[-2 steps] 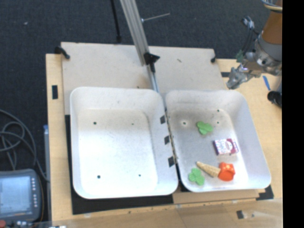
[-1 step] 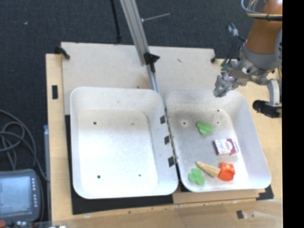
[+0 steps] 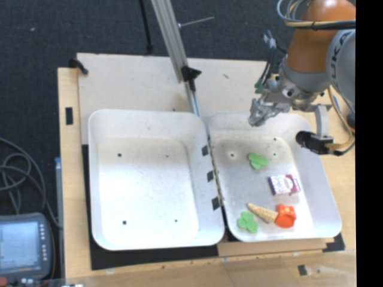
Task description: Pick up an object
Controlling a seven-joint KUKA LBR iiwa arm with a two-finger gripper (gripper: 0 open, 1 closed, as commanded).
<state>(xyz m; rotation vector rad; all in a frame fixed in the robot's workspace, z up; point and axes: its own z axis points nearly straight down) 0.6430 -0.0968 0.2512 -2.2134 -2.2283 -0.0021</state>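
A pale wooden desk (image 3: 72,160) stands on dark carpet and carries two shallow white bins side by side. Near the front edge of the right bin (image 3: 326,220) lie a green piece (image 3: 247,222), a beige cone (image 3: 261,213) and an orange-red object (image 3: 285,216), the cone touching the orange-red one. A little farther back is a small purple and white box (image 3: 283,185), and beyond it, near the middle of the bin, a second green piece (image 3: 258,160). The left bin (image 3: 143,178) has only small dark spots on its floor. At the far edge of the right bin hangs the gripper (image 3: 257,116), below the grey arm (image 3: 344,52) with its orange band. All objects lie nearer to the camera than the gripper and apart from it; the second green piece is the closest. I cannot tell the state of the gripper. A metal pole (image 3: 170,31) rises behind the bins.
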